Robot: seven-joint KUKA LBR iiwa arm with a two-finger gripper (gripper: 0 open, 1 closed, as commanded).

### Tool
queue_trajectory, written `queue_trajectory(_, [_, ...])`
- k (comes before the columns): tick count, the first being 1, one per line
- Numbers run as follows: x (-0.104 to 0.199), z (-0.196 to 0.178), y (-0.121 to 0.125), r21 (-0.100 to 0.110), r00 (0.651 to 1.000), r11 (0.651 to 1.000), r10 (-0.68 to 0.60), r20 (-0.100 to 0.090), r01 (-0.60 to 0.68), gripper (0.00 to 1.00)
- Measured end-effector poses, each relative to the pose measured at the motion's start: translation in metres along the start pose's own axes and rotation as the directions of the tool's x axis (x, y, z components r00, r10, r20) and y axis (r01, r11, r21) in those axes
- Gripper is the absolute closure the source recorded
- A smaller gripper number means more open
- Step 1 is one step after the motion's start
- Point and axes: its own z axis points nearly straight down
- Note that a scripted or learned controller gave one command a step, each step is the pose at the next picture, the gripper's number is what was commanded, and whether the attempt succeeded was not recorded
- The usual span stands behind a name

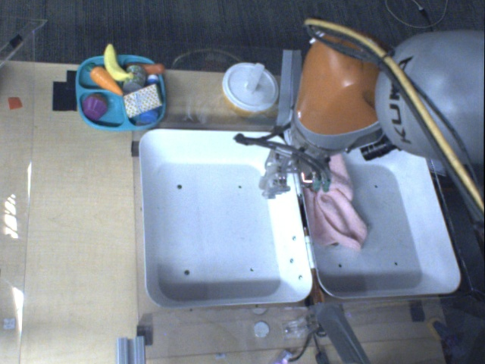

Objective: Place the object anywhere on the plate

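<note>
Near edge of counter (pixel 68 279): pale wood, with small hardware pieces just below the seam between the two bins.

Left bin (pixel 212 218): shallow, white, rectangular; floor bare apart from a few dark dots.

Right bin (pixel 394 233): same form, edge to edge with left bin along a narrow seam.

Pink cloth (pixel 337 218): crumpled, lying in right bin, close to its left wall and just right of the seam with left bin; upper end drawn up under the wrist, lower end spread on the bin floor.

Gripper (pixel 292 174): metallic, positioned over the seam, above the far right corner of left bin and touching or just above the upper end of pink cloth; opening of gripper cannot be told, nor whether any cloth is caught in it, the parts being small and overlapped by the wrist.

Arm (pixel 424 89): grey, entering from right of left bin; orange band (pixel 333 89) directly above gripper; yellowish cable (pixel 394 67) running over the band.

White lidded cup (pixel 250 88): on counter just beyond the far edge of left bin, beside the orange band.

Blue divided plate (pixel 121 93): on counter beyond the far left corner of left bin, well apart from pink cloth; holding toy food, including a banana (pixel 114 63), a carrot (pixel 104 78) and a purple piece (pixel 95 106).
</note>
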Motion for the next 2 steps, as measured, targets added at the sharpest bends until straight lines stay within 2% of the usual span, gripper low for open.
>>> queue_trajectory(1, [0.035,-0.01,0.044,0.0,1.0,1.0,0.003,0.001,-0.003,1.0])
queue_trajectory(2, [0.057,-0.012,0.091,0.001,1.0,1.0,0.002,-0.001,-0.002,1.0])
